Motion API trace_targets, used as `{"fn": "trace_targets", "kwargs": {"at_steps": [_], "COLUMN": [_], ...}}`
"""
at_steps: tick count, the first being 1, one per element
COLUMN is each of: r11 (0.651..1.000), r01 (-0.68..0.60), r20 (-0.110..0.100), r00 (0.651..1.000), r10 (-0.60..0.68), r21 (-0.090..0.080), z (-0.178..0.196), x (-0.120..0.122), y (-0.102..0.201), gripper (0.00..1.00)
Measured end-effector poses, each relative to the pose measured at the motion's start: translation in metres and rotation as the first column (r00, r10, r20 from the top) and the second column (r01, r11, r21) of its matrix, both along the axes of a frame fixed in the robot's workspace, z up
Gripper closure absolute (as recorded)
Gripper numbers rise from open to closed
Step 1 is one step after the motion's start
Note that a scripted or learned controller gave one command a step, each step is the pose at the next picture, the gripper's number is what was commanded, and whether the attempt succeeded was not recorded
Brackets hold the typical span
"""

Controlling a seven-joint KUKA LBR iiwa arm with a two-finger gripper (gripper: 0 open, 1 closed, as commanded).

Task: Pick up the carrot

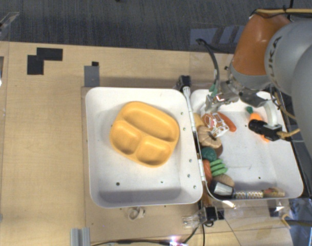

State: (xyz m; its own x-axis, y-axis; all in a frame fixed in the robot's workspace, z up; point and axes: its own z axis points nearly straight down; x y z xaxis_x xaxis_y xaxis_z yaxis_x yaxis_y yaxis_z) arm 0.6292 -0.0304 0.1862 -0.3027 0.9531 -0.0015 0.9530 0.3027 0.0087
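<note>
In the right bin [278, 173], toward its far right part, lies the carrot [255, 118]: a small orange piece with a green tip at its far end. Robot hardware covers its near side, so its full length is hard to make out. The gripper [213, 101] hangs over the bin's far left corner, left of the carrot and apart from it, just above a red-and-white packet [213, 123]. Open or closed: cannot tell, it is too small and half masked by the wrist. The grey arm [296, 60] hides the bin's far right corner and is cut off by the top and right edges.

Clutter is packed along the right bin's left wall, and the pieces overlap so their outlines are unclear. An orange-red piece [226, 122] touches the packet's right side. A tan round thing [208, 136] is nearer the camera, then a dark teal lump [211, 151], then a green ridged thing [216, 165] with a red bit [207, 171] beside it. A beige lump [225, 181] and a black-and-silver thing [222, 190] sit in the near left corner. A thin patterned stick [248, 194] and a small brown piece [273, 192] lie along the near wall. The middle of the bin floor between the carrot and this clutter is bare.

The left bin [102, 188] holds a yellow three-compartment plate [144, 133], set at a slant. The desk [43, 163] is pale wood, with black marks [43, 59] at the far left.
</note>
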Motion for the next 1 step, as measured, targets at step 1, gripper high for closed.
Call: {"fn": "trace_targets", "kwargs": {"at_steps": [1], "r11": [0.988], "r01": [-0.152], "r20": [0.007], "r00": [0.988], "r10": [0.152], "r21": [-0.008], "z": [0.0990], "x": [0.0411], "y": [-0.0556], "gripper": [1.00]}}
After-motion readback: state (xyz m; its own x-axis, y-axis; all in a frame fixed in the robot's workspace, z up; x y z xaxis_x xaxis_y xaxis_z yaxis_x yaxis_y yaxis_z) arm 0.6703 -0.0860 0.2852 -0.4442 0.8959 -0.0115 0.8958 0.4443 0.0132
